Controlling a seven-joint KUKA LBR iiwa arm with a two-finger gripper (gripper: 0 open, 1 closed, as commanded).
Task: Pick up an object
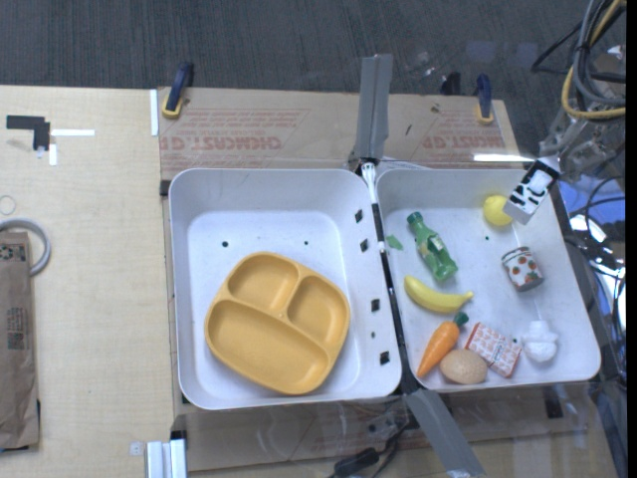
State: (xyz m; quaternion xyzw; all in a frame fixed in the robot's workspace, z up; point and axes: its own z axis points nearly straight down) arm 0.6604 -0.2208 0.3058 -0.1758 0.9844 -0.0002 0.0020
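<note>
At right bin's far edge: hand (pixel 525 199) beside lemon (pixel 497 210) | fingers: cannot tell | lemon looks light, round, slick, likely rolls | grip across its middle

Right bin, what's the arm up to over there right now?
The gripper hangs over the right bin's far right corner, beside the lemon, with nothing seen between its fingers. The green bottle, banana, carrot, small can and the rest lie loose in that bin. The left bin holds a yellow divided plate.
</note>
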